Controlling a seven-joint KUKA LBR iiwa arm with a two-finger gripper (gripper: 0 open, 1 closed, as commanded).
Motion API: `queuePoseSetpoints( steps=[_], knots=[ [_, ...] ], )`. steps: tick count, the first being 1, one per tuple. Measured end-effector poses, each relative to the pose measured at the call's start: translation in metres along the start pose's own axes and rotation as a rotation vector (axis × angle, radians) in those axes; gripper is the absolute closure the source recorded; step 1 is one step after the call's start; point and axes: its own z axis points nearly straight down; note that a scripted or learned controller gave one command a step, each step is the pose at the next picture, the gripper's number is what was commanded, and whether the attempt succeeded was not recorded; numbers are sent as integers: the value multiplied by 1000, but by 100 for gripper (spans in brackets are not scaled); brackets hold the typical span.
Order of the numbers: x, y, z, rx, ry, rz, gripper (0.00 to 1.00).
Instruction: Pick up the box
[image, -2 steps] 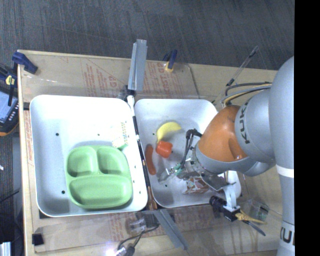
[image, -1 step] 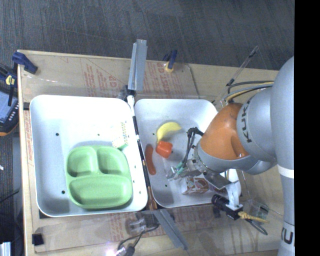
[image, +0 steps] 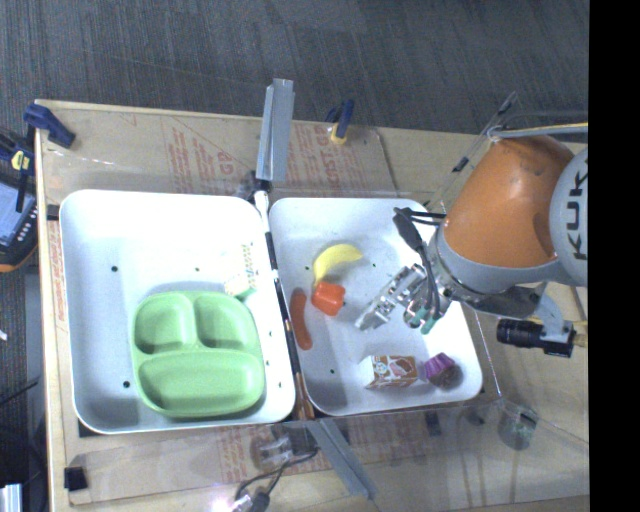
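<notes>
The box (image: 390, 371) is a small brown carton lying near the front wall of the right bin (image: 345, 400). My gripper (image: 393, 318) hangs over the middle of that bin, a little behind the box and not touching it. Its two metal fingers (image: 372, 316) stand apart, open, with nothing between them. The orange-banded wrist (image: 505, 205) reaches in from the right.
Right beside the box lies a purple grape bunch (image: 441, 370). A yellow banana (image: 335, 259), an orange block (image: 328, 297) and a red sausage (image: 300, 319) lie left of the gripper. The left bin (image: 90, 300) holds a green divided tray (image: 198, 352) and a small packet (image: 241, 272).
</notes>
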Motion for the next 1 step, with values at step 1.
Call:
queuePoseSetpoints(
  steps=[1],
  knots=[
    [-52, 26, -39, 1, 2, 357, 100]
  ],
)
